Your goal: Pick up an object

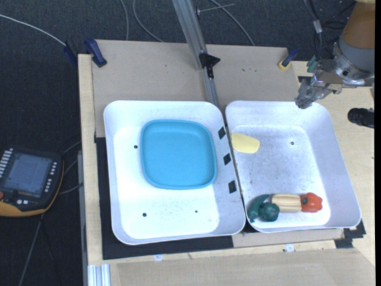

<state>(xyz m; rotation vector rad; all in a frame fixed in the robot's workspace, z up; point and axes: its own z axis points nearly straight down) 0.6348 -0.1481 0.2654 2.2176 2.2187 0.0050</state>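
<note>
The right bin (321, 130) holds a pale yellow piece (245, 143) near its left wall. At the bin's front lie a dark green round object (264, 211), a tan wooden cylinder (287, 203) and a red piece (311, 202), touching in a row. My gripper (305, 99) hangs at the bin's back right corner, above the rim and far from all of these. Nothing is visible between its fingers.
A blue square plate (178, 154) fills much of the left bin (119, 177). A metal pole (191, 22) slants up from between the bins. Blue clamps (95, 52) grip the board's back corners. A handheld pendant (27, 180) lies on the floor at left.
</note>
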